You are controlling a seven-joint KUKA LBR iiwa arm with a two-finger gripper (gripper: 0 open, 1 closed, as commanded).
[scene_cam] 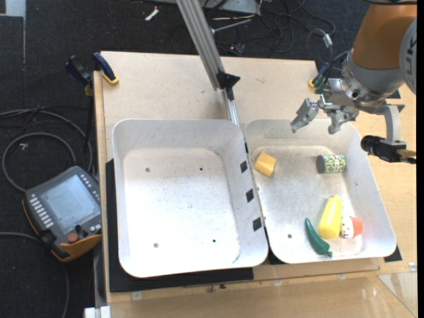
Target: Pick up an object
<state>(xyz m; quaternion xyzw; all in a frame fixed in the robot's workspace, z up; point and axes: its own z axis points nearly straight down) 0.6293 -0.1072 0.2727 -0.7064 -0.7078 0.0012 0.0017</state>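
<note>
My gripper (pixel 320 119) hangs above the far rim of the right bin (pixel 371 177), its two grey fingers spread open with nothing between them. Below it in that bin lie a small yellow block (pixel 265 164) near the left wall and a short grey and green cylinder (pixel 331 163) to the right. Toward the near edge lie a yellow banana-like piece (pixel 330 217), a green curved piece (pixel 317 237) and a small red and white toy (pixel 351 228), close together.
The left bin (pixel 132 151) sits beside the right one, divided by their touching rims. A slanted metal rail (pixel 202 35) runs from the top down to the bins' junction. A teach pendant (pixel 63 207) lies off the bench at left.
</note>
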